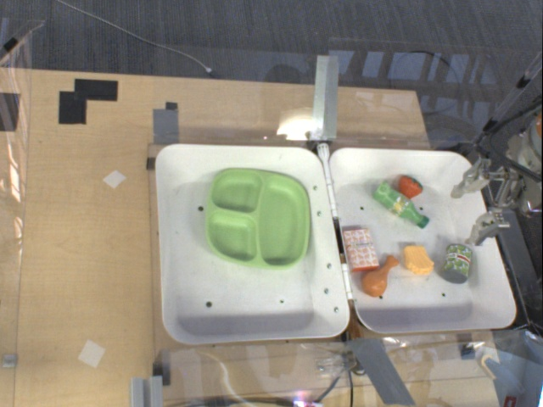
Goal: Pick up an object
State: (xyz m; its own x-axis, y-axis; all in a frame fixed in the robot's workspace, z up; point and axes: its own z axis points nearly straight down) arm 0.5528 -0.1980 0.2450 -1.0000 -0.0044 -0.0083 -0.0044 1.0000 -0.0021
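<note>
My gripper [473, 206] hangs at the right edge of the right bin [424, 310], open, with nothing between its two fingers. Just below it stands a small grey-green can [458, 262]. To the left of the can lies a yellow block [417, 260], then an orange drumstick-shaped toy [379, 278] and a pink patterned box [359, 248]. Further back a green bottle [400, 204] lies tilted with a red tomato-like toy [410, 186] touching its upper side.
The left bin [182, 312] holds a green divided plate [259, 216]. A metal post [326, 96] rises behind the seam between the bins. Wooden bench surface stretches to the left.
</note>
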